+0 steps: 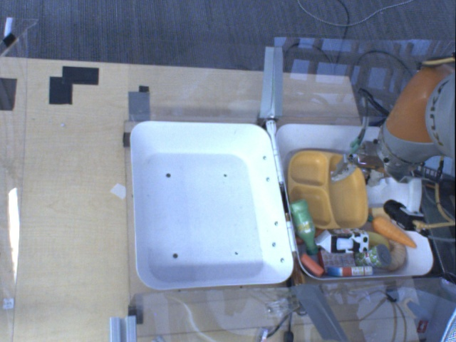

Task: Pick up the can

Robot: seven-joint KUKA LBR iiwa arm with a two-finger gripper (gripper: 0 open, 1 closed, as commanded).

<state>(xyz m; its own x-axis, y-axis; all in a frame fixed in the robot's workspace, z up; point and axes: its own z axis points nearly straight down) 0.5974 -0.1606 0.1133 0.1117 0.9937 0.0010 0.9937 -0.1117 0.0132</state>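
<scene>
**In the right-hand bin: a can crowded into the near corner**

On the bench (pixel 71 191) sit two white bins. The left bin (pixel 206 205) is the larger in view, and the right bin (pixel 420 258) holds all the clutter. The arm (pixel 420 112) reaches in from the right, with the gripper (pixel 354 164) over the far edge of a yellow divided tray (pixel 328 191). Whether it is open or closed cannot be told at this angle, and nothing is visibly held.

The can (pixel 388 256) appears to be the dull grey-tan rounded thing near the bin's near right corner, though it is small and partly hidden. It lies just beside a black-and-white item (pixel 350 244) and a carrot (pixel 393 231), well apart from the gripper.

A can should be rigid and fairly light, with smooth, slippery walls that dent under a hard squeeze. The best hold is probably across the middle of its body, gripping its curved sides. Its neighbours leave little room, and it may roll if nudged.
</scene>
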